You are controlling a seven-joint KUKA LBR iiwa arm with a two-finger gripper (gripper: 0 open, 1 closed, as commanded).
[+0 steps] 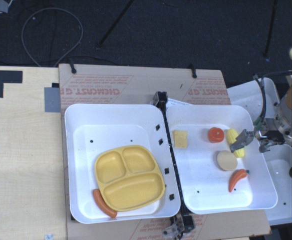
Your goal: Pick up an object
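Hidden and cut-off parts

The yellow piece point(233, 140) is partly covered by the gripper point(242, 140). The arm point(281, 129) is cut off at the right.

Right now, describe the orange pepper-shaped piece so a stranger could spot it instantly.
Look in the right bin, toward its near right corner. Just below the round beige piece lies the orange pepper-shaped piece: slim, curved and tapered, unlike the rounder red tomato and yellow corn farther back.

The robot's arm comes in from the right side, low and stretched toward the left. Its end effector point(243, 140) is at the tip, dark grey, tilted and pointing left. It is too small to tell how its two parts stand.
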